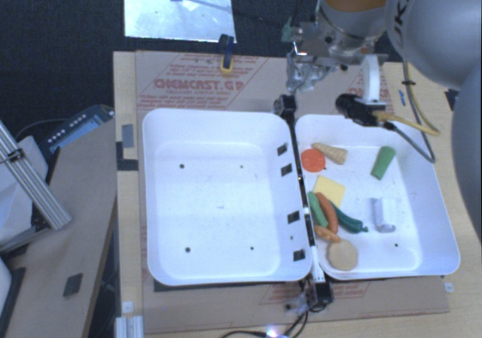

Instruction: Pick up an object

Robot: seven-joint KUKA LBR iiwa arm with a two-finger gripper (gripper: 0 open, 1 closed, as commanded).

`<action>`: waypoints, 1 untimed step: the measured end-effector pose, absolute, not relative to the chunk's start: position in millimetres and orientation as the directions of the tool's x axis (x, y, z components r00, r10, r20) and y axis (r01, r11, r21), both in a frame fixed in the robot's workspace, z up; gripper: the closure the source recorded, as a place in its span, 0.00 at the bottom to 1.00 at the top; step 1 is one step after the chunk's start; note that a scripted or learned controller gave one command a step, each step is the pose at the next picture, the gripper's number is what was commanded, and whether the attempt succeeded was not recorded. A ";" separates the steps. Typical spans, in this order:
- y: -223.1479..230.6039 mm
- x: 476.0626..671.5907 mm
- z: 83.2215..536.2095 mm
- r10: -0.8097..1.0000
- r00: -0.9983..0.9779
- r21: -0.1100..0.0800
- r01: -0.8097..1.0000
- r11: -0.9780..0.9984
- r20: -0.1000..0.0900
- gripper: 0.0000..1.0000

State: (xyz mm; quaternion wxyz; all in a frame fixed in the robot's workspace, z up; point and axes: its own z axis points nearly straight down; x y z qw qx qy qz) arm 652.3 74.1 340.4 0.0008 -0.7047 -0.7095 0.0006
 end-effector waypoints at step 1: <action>134.8 650.4 269.2 1.000 -0.009 -0.006 1.000 0.009 0.002 1.00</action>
